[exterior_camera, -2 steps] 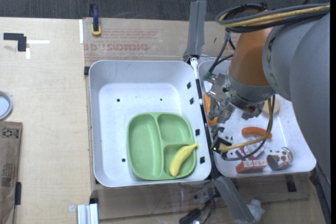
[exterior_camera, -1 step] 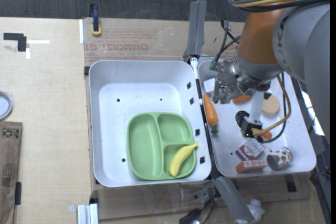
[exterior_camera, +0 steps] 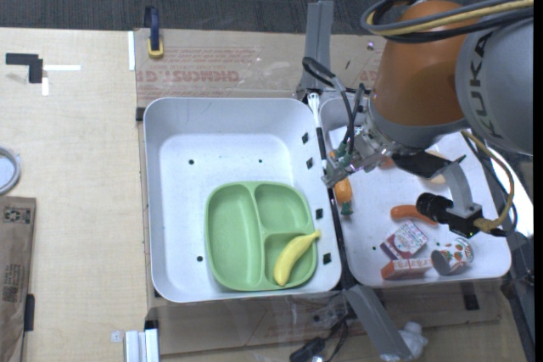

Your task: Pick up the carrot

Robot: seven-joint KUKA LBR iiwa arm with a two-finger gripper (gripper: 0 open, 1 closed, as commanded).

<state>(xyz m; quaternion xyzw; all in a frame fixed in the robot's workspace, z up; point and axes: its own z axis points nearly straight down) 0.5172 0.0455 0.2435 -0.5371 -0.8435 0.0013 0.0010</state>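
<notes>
The carrot [exterior_camera: 343,192], a short orange piece, hangs at the left wall of the right bin [exterior_camera: 373,263], just over the rim between the two bins. My gripper [exterior_camera: 338,175] comes down from the big orange and grey wrist and is shut on the carrot's upper end. The carrot's lower end sticks out below the fingertips. Cables and the wrist hide the carrot's top.
The left bin [exterior_camera: 170,182] holds a green divided plate [exterior_camera: 237,242] with a banana [exterior_camera: 293,257] in its near right compartment. In the right bin lie an orange-red stick [exterior_camera: 404,213], a red and white packet [exterior_camera: 405,240], a round printed toy [exterior_camera: 454,255] and a red piece [exterior_camera: 392,270].
</notes>
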